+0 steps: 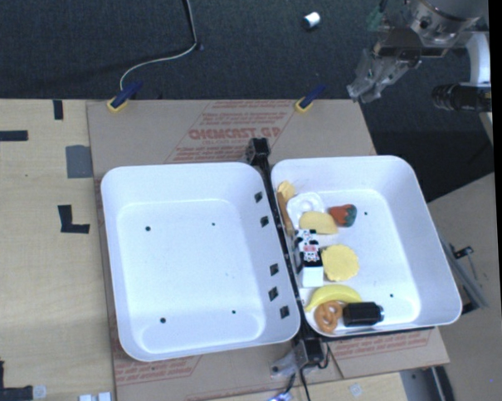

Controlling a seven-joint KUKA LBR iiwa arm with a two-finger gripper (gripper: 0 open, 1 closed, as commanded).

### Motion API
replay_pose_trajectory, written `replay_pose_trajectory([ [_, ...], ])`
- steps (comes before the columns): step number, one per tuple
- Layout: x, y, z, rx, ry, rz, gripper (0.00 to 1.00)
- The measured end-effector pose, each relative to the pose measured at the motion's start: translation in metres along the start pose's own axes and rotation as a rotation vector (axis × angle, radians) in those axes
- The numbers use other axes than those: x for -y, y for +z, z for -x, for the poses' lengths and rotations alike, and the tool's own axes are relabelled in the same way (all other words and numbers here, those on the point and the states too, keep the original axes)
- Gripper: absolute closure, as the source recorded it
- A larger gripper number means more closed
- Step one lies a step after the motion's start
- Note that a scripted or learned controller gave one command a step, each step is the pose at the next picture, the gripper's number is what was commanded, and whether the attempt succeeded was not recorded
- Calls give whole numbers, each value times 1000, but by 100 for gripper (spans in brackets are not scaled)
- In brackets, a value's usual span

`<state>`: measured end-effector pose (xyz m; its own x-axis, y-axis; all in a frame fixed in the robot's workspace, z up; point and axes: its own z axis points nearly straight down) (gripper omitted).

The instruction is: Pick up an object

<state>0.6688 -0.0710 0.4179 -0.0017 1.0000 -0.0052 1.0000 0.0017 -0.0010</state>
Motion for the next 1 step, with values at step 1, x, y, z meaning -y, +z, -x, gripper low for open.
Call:
replay_pose_trajectory([
  [1,0,-10,0,2,-1,0,100],
])
